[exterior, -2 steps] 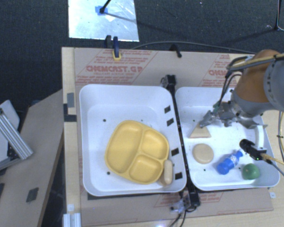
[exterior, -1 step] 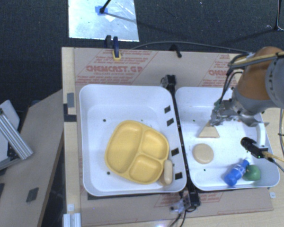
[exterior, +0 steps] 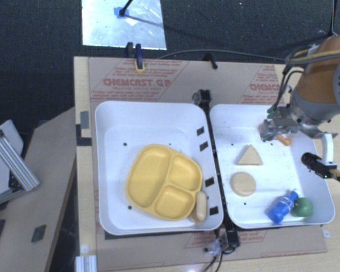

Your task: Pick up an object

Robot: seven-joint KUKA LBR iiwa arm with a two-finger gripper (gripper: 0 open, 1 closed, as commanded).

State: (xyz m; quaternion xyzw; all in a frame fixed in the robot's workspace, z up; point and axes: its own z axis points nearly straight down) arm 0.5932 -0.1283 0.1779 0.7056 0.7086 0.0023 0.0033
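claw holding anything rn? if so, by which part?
Cannot tell. The claw sits low over a small orange object in the right bin; no grip is visible.

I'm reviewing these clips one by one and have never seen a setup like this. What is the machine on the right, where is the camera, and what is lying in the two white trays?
One camera looks down at a slant on a bench. The grey arm with an orange band is a robot arm reaching in from the right; its grasping tool is low over the back of the right white bin. A small orange piece lies by the tool; whether it is gripped cannot be told.

That bin also holds a tan triangular block, a tan round disc, a blue bottle and a green ball.

The left white bin holds a yellow divided plate, with a pale bread-like roll against its lower right edge.
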